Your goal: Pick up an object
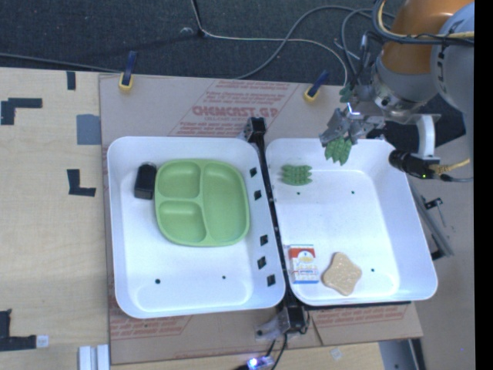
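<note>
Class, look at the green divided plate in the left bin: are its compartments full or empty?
Empty. The green divided plate shows bare green in all three compartments; the black block lies beside it, in the left bin.

Plate in left bin; toast in right bin.

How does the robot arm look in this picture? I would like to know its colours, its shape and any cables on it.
The arm is grey and rounded, with a bulging orange band above the wrist. Several thin black cables loop around its upper part, and some trail away across the dark floor. The gripper is a small metallic grey assembly with darker parts. A white piece sits beside the wrist, next to a black part with a yellowish cable.
</note>
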### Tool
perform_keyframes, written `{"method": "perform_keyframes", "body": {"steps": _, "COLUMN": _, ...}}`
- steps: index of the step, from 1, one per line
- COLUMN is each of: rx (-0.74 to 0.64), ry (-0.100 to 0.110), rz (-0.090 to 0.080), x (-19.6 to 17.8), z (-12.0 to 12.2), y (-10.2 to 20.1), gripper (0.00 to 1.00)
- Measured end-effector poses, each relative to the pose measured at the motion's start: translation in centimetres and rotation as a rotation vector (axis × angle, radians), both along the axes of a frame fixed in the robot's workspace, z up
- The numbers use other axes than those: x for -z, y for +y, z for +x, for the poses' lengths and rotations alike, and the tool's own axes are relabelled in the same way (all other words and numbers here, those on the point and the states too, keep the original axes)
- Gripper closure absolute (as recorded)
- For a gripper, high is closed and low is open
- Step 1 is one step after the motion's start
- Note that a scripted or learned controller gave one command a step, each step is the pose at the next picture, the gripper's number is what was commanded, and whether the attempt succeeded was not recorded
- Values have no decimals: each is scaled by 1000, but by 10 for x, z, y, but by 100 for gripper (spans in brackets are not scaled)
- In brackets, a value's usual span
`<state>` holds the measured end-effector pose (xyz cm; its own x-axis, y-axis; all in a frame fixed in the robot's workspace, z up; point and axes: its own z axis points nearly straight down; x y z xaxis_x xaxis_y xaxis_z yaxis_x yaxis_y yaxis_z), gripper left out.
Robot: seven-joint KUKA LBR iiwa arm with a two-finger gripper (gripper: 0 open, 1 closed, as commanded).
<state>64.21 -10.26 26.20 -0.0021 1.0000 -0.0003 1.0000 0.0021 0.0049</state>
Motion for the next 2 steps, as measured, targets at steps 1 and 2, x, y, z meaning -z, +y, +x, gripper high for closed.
{"method": "perform_keyframes", "body": {"steps": 1, "rx": -4, "ry": 6, "rz": 1, "x": 3, "z": 1, "y": 60, "gripper": 100}}
{"method": "perform_keyframes", "body": {"steps": 2, "rx": -4, "ry": 7, "rz": 1, "x": 4, "z": -5, "y": 112, "gripper": 100}}
